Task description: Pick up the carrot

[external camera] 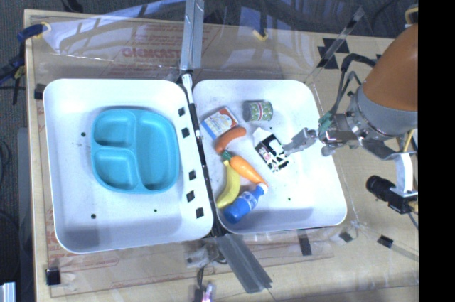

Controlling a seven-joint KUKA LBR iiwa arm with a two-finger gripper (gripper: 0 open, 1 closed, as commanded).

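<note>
The two white bins (pixel 64 151) are looking like smooth, slightly glossy plastic, and the blue divided tray (pixel 135 149) is showing a matt plastic finish. The carrot (pixel 244 168) and banana (pixel 229 188) are appearing as shiny moulded plastic, while the tabletop (pixel 370 251) is looking like pale, matt wood.

You see the carrot (pixel 244 168) low in the right bin (pixel 323 173), touching the banana (pixel 229 186); the gripper (pixel 298 141) hovers right of it.
</note>
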